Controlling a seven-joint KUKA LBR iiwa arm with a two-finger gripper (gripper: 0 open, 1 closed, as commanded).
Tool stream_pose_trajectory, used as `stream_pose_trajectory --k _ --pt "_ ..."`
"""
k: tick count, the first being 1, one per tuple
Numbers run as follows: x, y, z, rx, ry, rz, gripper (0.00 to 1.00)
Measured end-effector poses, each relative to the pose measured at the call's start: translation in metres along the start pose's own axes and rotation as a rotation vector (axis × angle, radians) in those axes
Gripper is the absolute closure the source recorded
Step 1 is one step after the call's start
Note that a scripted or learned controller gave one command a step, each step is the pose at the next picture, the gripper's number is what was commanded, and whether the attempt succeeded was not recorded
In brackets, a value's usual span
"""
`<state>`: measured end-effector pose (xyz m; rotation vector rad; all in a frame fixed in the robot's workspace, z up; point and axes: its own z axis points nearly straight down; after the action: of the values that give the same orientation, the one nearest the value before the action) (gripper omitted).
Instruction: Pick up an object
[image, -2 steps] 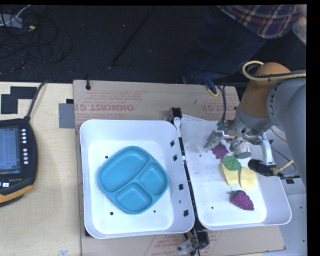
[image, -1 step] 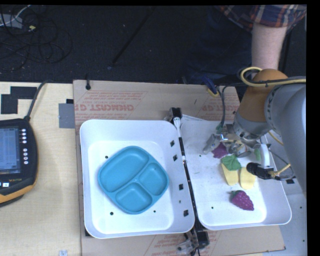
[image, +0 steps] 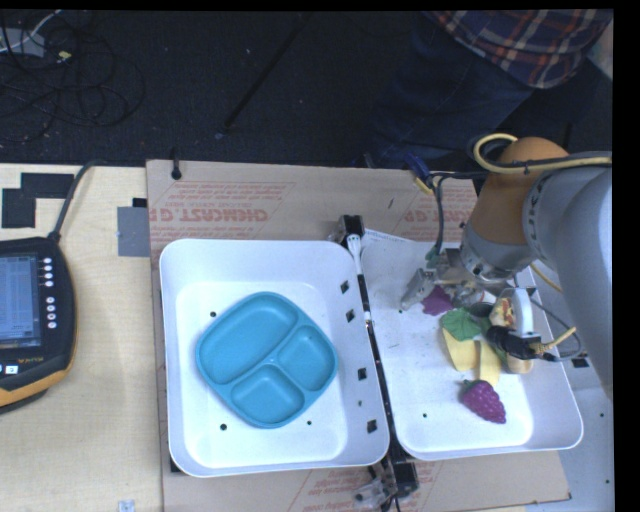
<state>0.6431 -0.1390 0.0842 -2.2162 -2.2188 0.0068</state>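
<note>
Gripper (image: 425, 285): low in the right bin (image: 420, 420); can't tell its grip
Beside it: purple toy (image: 437, 301)
Left bin (image: 190, 440): blue divided plate (image: 265, 358)

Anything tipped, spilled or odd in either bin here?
Nothing stands out. The blue divided plate lies flat in the left bin; toy foods, including purple grapes, cluster in the right bin below the gripper.
</note>
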Motion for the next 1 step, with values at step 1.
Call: stream_pose_trajectory --k 1 --pt "0.0210 0.0002 -0.0002 0.000 0.000 0.000 0.00"
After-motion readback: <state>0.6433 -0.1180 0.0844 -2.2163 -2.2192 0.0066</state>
